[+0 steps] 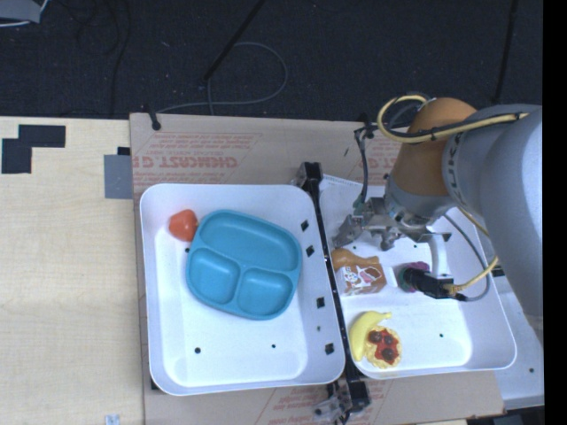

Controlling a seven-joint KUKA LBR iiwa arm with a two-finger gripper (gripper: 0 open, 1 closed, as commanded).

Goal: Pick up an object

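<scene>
Two bins, and the gripper (368,228), finger spread impossible to tell, hangs above the brown snack packet (358,273), which looks flat enough to slip away.

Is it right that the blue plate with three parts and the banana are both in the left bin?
Not quite. The camera view shows the blue plate in the left bin, but the banana lies in the right bin.

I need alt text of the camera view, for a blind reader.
A grey robot arm's gripper hangs over the right bin, above a brown snack packet and a yellow toy. The left bin holds a blue tray and a red ball.
</scene>
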